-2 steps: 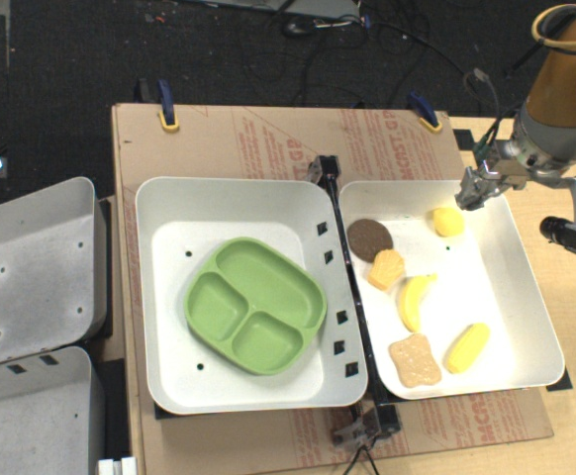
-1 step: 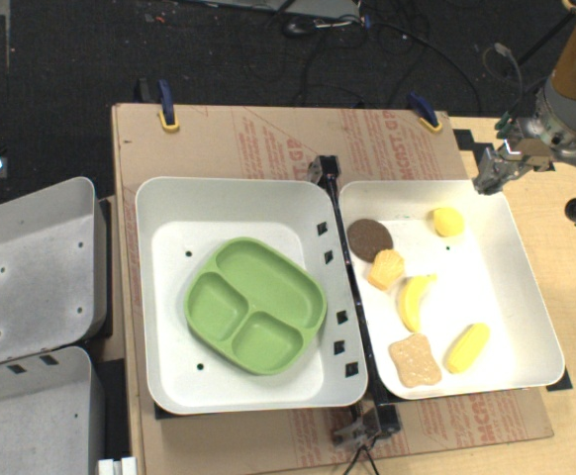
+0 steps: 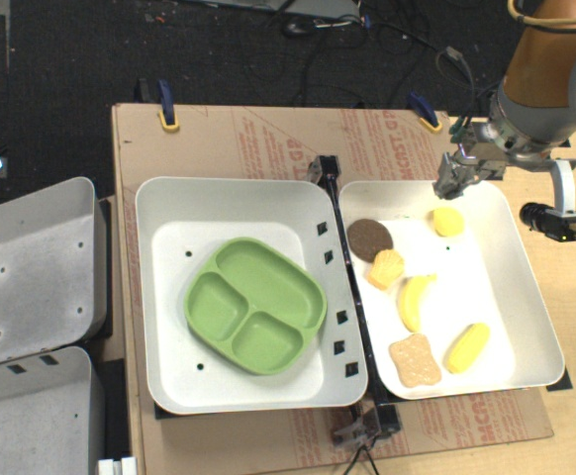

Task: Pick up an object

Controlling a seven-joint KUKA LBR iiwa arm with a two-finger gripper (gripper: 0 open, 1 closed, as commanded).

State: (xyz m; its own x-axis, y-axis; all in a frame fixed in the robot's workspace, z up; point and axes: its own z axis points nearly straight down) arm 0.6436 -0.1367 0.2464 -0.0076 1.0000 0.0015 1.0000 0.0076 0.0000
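Far left, off the worktop (image 3: 229, 127): two spare white trays (image 3: 31, 255), not in play. Left bin (image 3: 159, 206) holds one green divided plate (image 3: 256, 305), three compartments, lying flat and slightly turned, nothing in it. A black divider (image 3: 342, 265) runs between the two bins. Right bin (image 3: 526, 295) holds the candidates, all toy food lying loose on its floor: a brown round disc (image 3: 370, 237) near the left wall, a small orange-yellow lumpy piece (image 3: 385, 268) just below it and touching or nearly touching it, a banana (image 3: 414, 302) near the middle, a tan toast slice (image 3: 415, 360) toward the front, a yellow oblong piece (image 3: 467, 348) just beside the toast to its right, and a small round yellow piece (image 3: 447, 222) near the far wall. End effector (image 3: 458, 178) sits over the far rim of the right bin, just above and beside the round yellow piece; cannot tell from this angle whether it is apart or together, and nothing is seen in it. Progress, as judged: no pick made; every object rests on the bin floor. Remaining: descend on a target (nearest is likely the round yellow piece), close, lift clear. Round shape may roll off a poorly centred grasp.
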